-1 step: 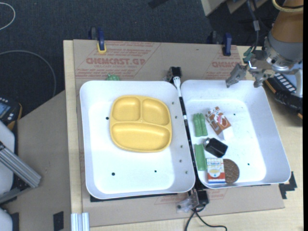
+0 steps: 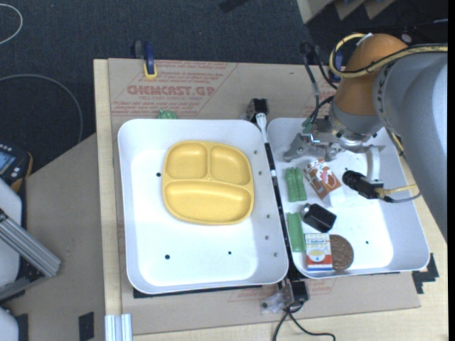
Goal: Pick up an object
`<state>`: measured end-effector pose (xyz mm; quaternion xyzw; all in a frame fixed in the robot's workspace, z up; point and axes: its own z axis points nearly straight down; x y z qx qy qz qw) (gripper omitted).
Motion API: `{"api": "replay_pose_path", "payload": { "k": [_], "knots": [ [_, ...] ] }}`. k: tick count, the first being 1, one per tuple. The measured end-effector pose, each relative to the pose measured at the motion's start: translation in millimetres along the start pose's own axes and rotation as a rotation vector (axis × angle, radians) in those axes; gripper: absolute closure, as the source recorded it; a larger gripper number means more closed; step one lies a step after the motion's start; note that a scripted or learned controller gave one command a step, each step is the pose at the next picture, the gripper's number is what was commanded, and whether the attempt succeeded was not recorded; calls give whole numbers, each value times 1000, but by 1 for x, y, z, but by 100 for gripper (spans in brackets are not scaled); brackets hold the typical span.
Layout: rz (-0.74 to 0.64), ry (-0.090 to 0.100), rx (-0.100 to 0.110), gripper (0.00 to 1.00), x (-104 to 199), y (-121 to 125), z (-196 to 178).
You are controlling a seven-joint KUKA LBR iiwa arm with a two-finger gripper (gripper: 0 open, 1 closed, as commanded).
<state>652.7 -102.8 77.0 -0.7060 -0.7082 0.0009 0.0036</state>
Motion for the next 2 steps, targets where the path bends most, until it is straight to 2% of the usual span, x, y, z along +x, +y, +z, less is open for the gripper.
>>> {"api": "replay_pose_path", "payload": {
  "k": [1, 2],
  "knots": [
    [-3, -3, -18, 0, 55, -26, -115],
    [6, -3, -1, 0, 39, -80, -107]
  ]
}}
